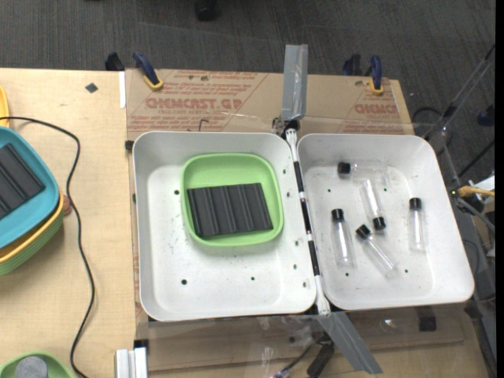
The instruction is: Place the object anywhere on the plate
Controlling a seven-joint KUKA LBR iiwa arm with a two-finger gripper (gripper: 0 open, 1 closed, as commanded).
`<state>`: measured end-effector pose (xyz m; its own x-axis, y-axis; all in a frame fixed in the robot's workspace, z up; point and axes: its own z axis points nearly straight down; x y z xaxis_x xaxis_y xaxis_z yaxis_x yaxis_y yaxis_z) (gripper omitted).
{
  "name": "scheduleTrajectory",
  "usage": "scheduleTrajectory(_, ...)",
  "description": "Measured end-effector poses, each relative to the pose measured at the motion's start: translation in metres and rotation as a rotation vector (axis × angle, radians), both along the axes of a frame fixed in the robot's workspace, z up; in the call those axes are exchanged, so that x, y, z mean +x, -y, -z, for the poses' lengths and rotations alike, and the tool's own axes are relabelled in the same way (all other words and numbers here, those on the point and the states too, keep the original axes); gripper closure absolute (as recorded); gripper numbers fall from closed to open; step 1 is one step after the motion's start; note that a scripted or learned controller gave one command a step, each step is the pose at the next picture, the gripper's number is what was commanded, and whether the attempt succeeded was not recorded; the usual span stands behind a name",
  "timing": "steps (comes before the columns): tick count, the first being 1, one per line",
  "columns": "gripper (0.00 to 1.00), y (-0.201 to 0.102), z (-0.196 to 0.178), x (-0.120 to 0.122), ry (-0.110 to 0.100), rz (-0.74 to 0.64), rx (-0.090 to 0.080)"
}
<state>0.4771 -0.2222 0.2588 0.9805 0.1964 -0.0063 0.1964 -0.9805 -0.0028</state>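
Plate: we see the green plate [231, 201] in the left bin [157, 274], carrying a dark ribbed insert [230, 209].
Objects: we count five clear black-capped tubes [371, 204] right of the plate, loose in the right bin [441, 282].
Jaws: we cannot tell their state.

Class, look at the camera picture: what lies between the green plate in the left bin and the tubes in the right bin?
In the camera view, the two bins' touching rims run between the green plate and the tubes, with bare white bin floor on either side.
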Motion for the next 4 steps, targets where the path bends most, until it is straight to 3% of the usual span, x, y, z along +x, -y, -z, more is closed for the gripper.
scheduleTrajectory(4,0.00,0.000,0.005,0.000,0.001,0.000,0.000)
